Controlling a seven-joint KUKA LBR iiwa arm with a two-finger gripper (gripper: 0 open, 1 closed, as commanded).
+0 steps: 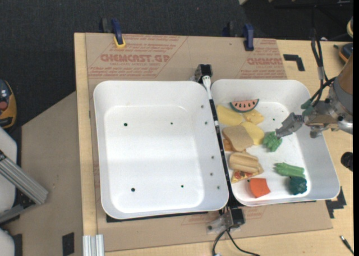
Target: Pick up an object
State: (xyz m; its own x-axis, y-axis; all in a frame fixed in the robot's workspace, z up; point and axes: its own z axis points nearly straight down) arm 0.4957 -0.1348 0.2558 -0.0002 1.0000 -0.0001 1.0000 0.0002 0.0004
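Left bin: bare white floor.
Right bin: watermelon slice, bread slice, hot dog, orange block.
Gripper: over green toy; finger spread unclear.

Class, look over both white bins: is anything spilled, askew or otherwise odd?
Nothing is spilled or damaged. All the plastic toy food is crowded into the right white bin; the left white bin holds none.

Two white bins; about ten toy foods.
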